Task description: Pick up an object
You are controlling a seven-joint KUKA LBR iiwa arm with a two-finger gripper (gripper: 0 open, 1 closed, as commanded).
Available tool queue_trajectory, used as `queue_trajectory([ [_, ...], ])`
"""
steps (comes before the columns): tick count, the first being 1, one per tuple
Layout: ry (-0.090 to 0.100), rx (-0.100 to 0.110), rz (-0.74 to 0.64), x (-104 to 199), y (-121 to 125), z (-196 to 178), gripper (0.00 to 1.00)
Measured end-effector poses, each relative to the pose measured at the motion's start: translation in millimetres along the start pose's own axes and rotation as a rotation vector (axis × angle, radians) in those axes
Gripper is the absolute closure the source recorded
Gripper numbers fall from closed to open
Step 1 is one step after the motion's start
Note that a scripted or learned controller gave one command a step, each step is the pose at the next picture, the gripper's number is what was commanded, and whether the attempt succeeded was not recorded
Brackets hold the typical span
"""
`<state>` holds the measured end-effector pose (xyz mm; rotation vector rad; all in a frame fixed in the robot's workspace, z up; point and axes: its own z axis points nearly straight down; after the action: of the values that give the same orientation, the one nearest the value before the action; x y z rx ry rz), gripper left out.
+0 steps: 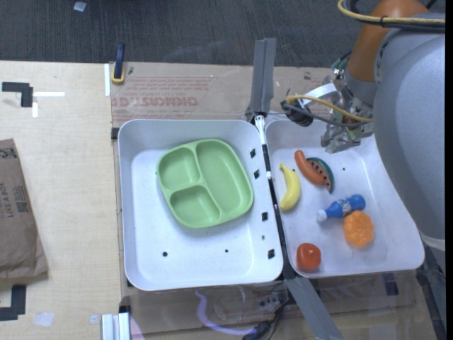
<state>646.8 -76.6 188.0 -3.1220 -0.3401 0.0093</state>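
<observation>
Altogether one green plate (205,183), one banana (289,188)

the arm (414,105) is cut off at the right edge.

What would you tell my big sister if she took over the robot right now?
Tool: up at the far edge of the right bin, nothing seen in it; I can't tell if it is open or shut.
Right bin holds: banana, watermelon slice with a red-orange sausage-shaped piece against it, blue bottle, orange, red tomato-like piece.
Left bin holds a green divided plate.
Done: nothing picked up so far.
Left: lower onto one object, grip it, lift. The watermelon slice lies closest to the tool.
</observation>
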Motion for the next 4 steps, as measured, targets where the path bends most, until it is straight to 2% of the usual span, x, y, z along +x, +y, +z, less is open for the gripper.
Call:
queue_trajectory([
  [1,0.000,0.000,0.019,3,16,-30,1.00],
  [2,-0.004,0.000,0.007,-7,60,-11,1.00],
  [3,-0.003,0.000,0.006,-7,59,-11,0.00],
  [4,0.000,0.000,0.015,-11,43,99,0.00],
])
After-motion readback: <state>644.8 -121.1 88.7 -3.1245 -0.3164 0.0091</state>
